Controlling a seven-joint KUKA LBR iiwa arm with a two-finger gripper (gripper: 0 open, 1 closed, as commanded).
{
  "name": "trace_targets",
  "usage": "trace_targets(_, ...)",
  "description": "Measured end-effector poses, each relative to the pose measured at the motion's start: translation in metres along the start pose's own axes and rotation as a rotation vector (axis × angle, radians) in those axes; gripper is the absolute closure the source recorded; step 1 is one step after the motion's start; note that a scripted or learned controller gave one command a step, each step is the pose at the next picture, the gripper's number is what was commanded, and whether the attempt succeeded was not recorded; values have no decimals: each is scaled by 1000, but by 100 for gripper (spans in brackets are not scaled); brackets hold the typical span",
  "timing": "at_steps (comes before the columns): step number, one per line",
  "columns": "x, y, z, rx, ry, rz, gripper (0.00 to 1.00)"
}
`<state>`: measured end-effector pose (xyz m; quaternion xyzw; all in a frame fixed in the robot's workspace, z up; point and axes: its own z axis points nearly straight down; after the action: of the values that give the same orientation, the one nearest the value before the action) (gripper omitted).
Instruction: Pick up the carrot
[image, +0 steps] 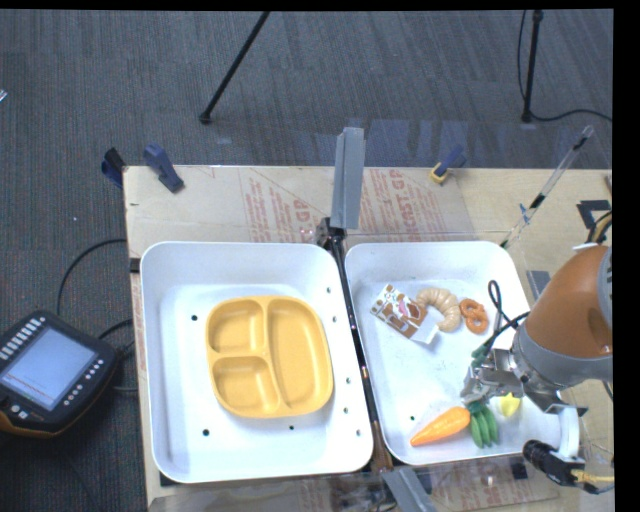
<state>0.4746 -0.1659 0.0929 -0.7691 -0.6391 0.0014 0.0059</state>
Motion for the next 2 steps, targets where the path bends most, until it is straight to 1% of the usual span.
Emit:
trace_targets(1, 51, -5, -92, -11, -4, -58, 100)
trace_targets(2, 50, -7, -90, -5, -5, -56, 0)
